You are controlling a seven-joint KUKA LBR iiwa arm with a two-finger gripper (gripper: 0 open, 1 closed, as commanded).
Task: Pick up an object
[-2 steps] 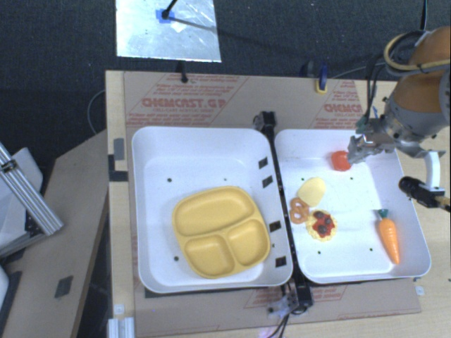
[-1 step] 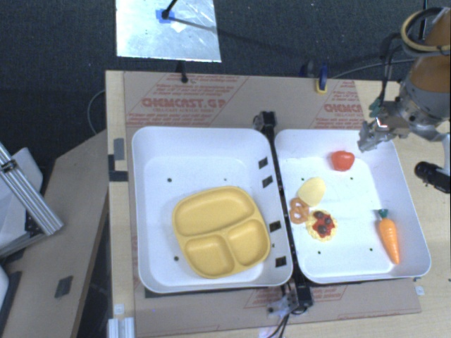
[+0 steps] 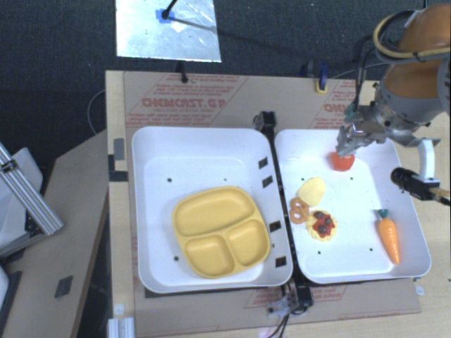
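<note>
Claw stands over the right bin, directly above a small red object and touching or nearly touching its top; whether that object sits between the fingers cannot be told. The red object is compact, with no clear long axis. The bin's far rim lies just beyond the claw; bare white floor spreads toward the camera and to the arm's side. Nearer the camera, below the claw: a pale yellow piece, a pretzel and a small pizza. Well apart, a carrot lies with green top toward the claw. The left bin holds a yellow divided tray.
</note>
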